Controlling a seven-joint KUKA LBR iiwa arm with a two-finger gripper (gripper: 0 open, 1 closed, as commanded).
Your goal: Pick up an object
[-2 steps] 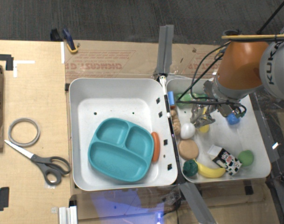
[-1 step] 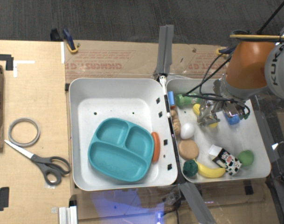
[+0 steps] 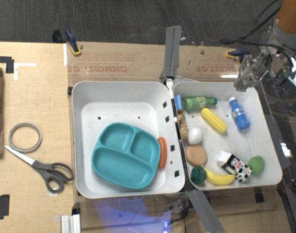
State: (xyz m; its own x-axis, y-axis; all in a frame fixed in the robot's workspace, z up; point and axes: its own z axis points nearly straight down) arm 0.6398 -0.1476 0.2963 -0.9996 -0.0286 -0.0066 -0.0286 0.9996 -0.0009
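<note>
1. Objects for picking lie in the right bin [image 3: 264, 130]: a green bottle [image 3: 199, 102] along the far side, a yellow corn cob [image 3: 214, 120] just beside it, and a blue bottle [image 3: 239, 113] toward the right wall.
2. Nearer the divider sit a white egg [image 3: 195, 135], a tan round piece [image 3: 197, 155] and a dark green piece [image 3: 198, 174].
3. Along the near wall, a banana [image 3: 219, 178] touches a black-and-white carton [image 3: 234, 166], with a green ball [image 3: 256, 164] beside the carton.
4. The left bin [image 3: 89, 106] holds a teal divided plate [image 3: 126, 155], and an orange sausage-like piece [image 3: 162, 152] lies against the plate's right edge.
5. The gripper [image 3: 247, 76] hangs over the far right corner of the right bin, apart from every object; whether its fingers are spread or pressed together cannot be told.
6. On the bench left of the bins lie scissors [image 3: 43, 168] and a tape roll [image 3: 25, 136].
</note>
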